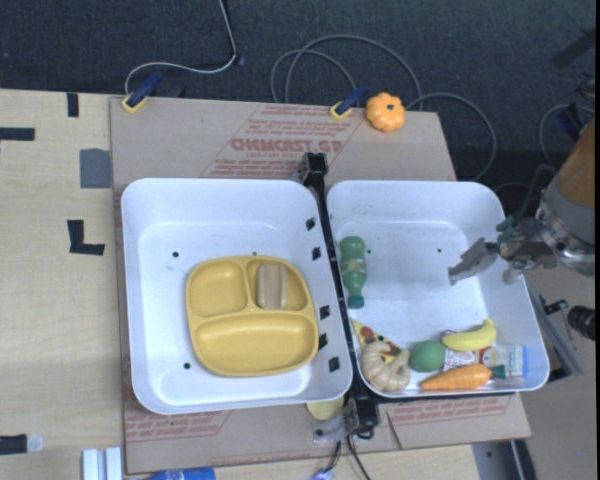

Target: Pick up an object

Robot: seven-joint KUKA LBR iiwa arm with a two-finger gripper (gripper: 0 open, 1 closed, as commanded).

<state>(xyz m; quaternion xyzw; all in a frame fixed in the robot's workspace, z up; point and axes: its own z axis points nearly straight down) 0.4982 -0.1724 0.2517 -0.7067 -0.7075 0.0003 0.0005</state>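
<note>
My gripper (487,268) hangs over the right side of the right bin (410,200), open, with nothing between its fingers. A green bottle (353,269) lies near that bin's left wall, well to the gripper's left. Along the bin's front edge lie a yellow banana (469,337), an orange carrot (454,377), a green ball (427,356), a beige pumpkin-shaped toy (388,368) and a small clear bottle (510,360). These sit below the gripper in the view, apart from it.
The left bin (150,208) holds a yellow divided plate (230,343) with a beige piece (271,287) in one compartment. A small orange pumpkin (385,112) sits on the cardboard behind the bins. Cables loop across the dark floor at the back.
</note>
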